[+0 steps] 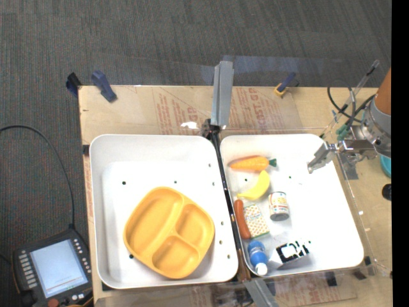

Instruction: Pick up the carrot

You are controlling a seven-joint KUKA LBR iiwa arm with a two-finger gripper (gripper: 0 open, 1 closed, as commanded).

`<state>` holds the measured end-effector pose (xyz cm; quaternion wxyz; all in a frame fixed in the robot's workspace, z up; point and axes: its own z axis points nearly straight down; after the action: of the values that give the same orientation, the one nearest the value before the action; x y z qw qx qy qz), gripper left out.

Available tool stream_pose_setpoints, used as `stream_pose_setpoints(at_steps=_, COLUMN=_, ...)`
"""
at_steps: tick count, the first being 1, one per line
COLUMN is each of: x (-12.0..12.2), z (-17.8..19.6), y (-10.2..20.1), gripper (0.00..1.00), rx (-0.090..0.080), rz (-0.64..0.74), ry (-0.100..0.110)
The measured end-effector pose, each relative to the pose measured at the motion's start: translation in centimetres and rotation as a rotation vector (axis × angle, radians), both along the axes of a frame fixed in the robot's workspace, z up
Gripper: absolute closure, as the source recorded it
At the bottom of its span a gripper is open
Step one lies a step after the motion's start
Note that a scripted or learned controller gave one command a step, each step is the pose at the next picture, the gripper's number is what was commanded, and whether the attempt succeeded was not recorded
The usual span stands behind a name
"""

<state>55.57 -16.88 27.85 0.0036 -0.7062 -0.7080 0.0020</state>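
The orange carrot (250, 164), with a green stub at its right end, lies near the back left of the right bin (332, 235). My gripper (333, 164) hangs over the right bin's back right part, well to the right of the carrot and apart from it. It is open, with nothing between its fingers.
In front of the carrot lie a yellow banana piece (257, 185), a small can (278, 206), a red sausage (239, 213), a patterned box (255, 222), a blue bottle (257, 255) and a black-and-white object (293, 251). A yellow divided plate (169, 232) sits in the left bin (108, 165).
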Motion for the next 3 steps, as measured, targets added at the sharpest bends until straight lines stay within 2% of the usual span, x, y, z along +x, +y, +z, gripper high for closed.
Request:
stream_pose_setpoints(at_steps=1, x=4.1, z=-12.7, y=4.9, gripper=0.00, rx=-0.001, rz=-0.138, ry=0.001)
stream_pose_setpoints(at_steps=2, x=6.5, z=-19.5, y=6.0, gripper=0.00, rx=-0.002, rz=-0.172, ry=-0.001)
stream_pose_setpoints(at_steps=3, x=6.4, z=-18.9, y=5.9, gripper=1.00, rx=0.001, rz=-0.173, ry=0.005)
